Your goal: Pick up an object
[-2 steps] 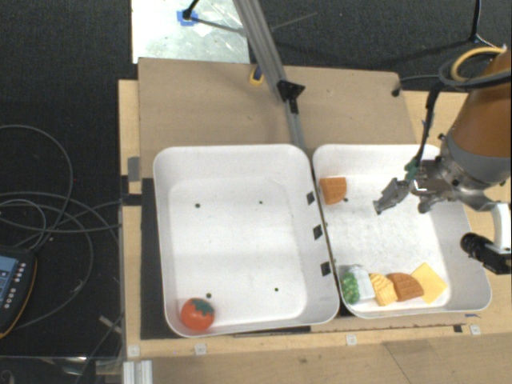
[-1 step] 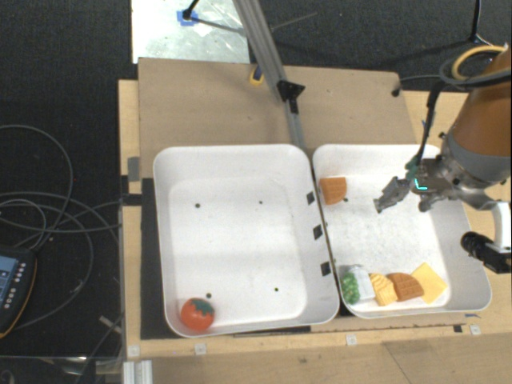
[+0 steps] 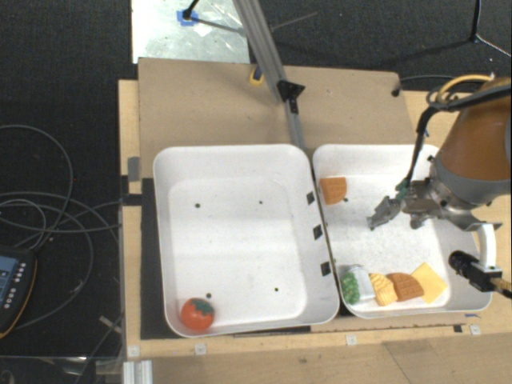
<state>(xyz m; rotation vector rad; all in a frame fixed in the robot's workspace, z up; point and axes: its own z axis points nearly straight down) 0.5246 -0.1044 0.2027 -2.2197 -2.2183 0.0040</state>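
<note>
My grey two-finger claw (image 3: 384,214) hovers over the right white bin (image 3: 376,157). I cannot tell its opening. The small orange block (image 3: 334,190) lies just left of it, slightly farther back.

A dark, speckled floor (image 3: 64,54) surrounded the desk (image 3: 344,106), whose top was plain brown board with a paler wooden edge along the near side. Black cables (image 3: 48,206) looped across the floor to the left, close to a handheld controller (image 3: 14,282) lying at the edge of view. Beyond the desk's far side lay a shiny pale sheet (image 3: 172,22), and a grey metal pole (image 3: 260,34) slanted over it toward the desk.
</note>
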